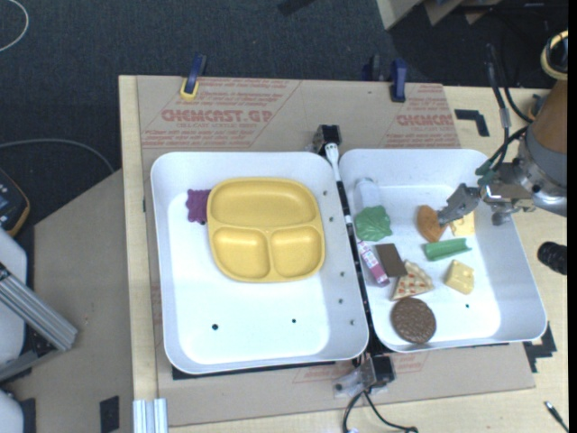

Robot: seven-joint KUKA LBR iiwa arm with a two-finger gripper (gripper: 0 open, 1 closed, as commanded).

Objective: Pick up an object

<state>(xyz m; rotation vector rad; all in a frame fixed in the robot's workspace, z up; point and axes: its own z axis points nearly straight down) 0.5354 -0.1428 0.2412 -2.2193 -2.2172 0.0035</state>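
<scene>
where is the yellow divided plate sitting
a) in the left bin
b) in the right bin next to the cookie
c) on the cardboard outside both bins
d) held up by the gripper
a: the yellow divided plate lies flat in the left bin, with a purple item at its left edge, while the gripper is over the right bin.

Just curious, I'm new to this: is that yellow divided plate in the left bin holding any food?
Empty. The yellow plate shows three bare compartments; the purple item lies beside it, outside its rim.
</scene>
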